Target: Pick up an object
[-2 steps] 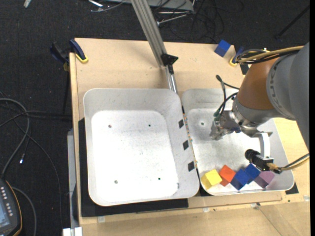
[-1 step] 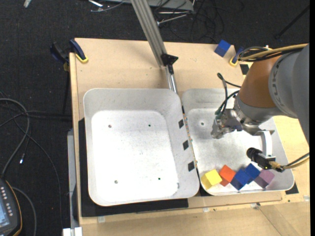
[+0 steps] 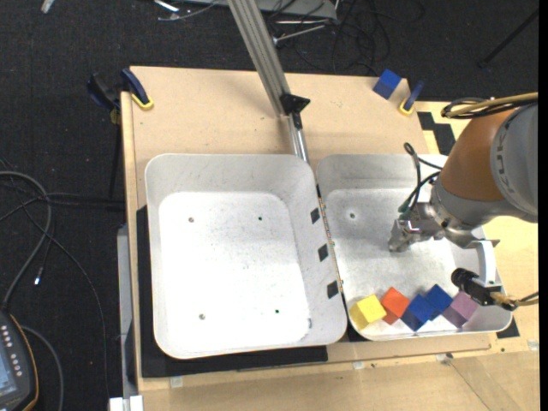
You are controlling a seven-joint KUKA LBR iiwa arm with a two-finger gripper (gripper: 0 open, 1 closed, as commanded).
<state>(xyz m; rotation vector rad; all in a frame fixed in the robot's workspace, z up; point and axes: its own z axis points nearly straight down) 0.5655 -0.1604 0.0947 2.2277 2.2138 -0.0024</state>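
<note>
Several small blocks lie along the near edge of the right bin (image 3: 360,178): a yellow block (image 3: 369,311), an orange block (image 3: 395,303), a blue block (image 3: 425,307) and a purple block (image 3: 461,307). My gripper (image 3: 403,235) hangs low over the bin's middle, up and left of the blocks and apart from them. Nothing shows between its tips. The grey and orange arm reaches in from the right and hides part of the bin's right side.
The left bin (image 3: 227,255) sits beside the right one. A metal pole (image 3: 265,54) slants down to the gap between the bins. A blue cube (image 3: 388,83) rests on the bench's far right corner. Clamps (image 3: 137,90) sit on the far edge.
</note>
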